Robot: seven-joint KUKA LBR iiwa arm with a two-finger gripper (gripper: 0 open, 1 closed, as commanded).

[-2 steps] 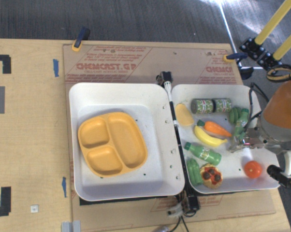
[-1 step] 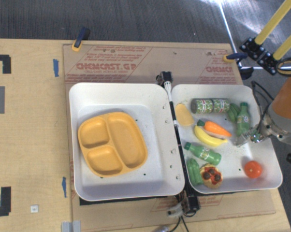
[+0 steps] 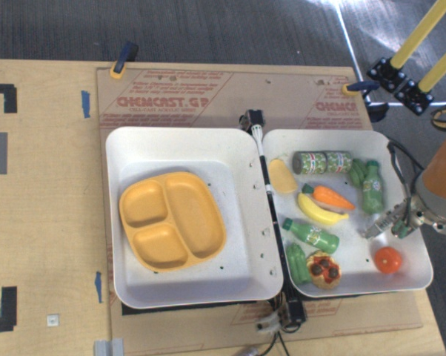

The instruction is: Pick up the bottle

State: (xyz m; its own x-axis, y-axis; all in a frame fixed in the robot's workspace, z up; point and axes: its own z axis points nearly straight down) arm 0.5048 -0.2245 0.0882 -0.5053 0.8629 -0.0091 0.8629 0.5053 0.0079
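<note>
Two shallow white bins with rounded corners sit side by side on a cardboard-covered surface point(image 3: 208, 95) printed with red lettering. The left bin point(image 3: 134, 147) holds one glossy yellow plastic plate point(image 3: 171, 219) with three compartments.

The right bin point(image 3: 423, 273) is crowded with small plastic toys. A green bottle point(image 3: 313, 234) lies on its side near the middle of this bin, just below a smooth yellow banana point(image 3: 321, 211). A second, darker green bottle point(image 3: 370, 187) lies near the bin's upper right. One orange carrot point(image 3: 331, 196) touches the banana's upper side, and one cylindrical can point(image 3: 323, 162) with a patterned label lies along the top. A pale yellow wedge point(image 3: 281, 176) sits at the upper left, a round orange-red fruit point(image 3: 387, 259) at the lower right, and a red-and-yellow piece point(image 3: 324, 268) beside a green vegetable point(image 3: 295, 262) at the bottom.

The metallic hand point(image 3: 382, 227) reaches in from the right edge, low over the bin floor between the dark bottle and the round fruit; its fingers look parted with nothing between them. The arm above it is cut off by the frame.
</note>
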